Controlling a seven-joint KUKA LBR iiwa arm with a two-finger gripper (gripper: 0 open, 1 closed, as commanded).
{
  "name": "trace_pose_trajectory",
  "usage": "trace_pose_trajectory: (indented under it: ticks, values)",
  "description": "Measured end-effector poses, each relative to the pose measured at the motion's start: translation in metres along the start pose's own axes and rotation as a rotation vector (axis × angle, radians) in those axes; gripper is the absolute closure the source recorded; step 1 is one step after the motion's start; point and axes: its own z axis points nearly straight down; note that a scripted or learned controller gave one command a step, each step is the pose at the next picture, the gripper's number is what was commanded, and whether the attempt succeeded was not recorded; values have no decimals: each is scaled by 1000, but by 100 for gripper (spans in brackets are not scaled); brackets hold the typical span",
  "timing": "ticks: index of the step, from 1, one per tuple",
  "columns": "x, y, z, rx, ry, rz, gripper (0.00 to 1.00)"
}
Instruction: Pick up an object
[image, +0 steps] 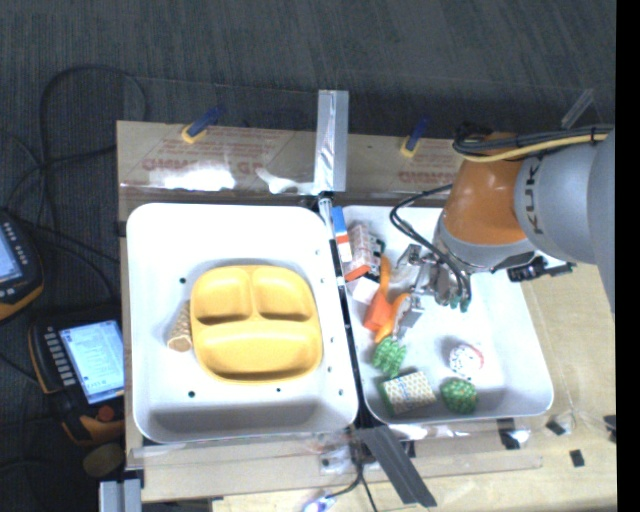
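1. We see two shallow white plastic bins side by side on the bench: the left bin and the right bin.
2. In the left bin lies a yellow plastic tray with three compartments, and a tan ridged cone-shaped piece touches its left edge.
3. The grey arm with its orange band reaches in from the right, over the upper part of the right bin.
4. The two-finger gripper hangs low over the upper left of the right bin, just beside an orange carrot-shaped toy.
5. We cannot tell how far the pincer is open: its metal parts blur together from above, and we cannot make out whether the orange toy or anything else sits between them.
6. The orange toy lies tilted, close to the wall that divides the two bins.
7. Above it, against that same wall, lies a flat packet with blue, white and red print.
8. Just below the orange toy sits a small green knobbly ball.
9. Near the front wall of the right bin rests a small box with a checked pattern, and a second green knobbly ball sits just to its right.
10. A small white round thing with red marks lies above that second green ball, apart from the gripper.
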Motion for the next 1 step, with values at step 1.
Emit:
trace_pose_trajectory:
  ticks: [1]
  values:
    - [-8, 6, 1, -7, 7, 92, 0]
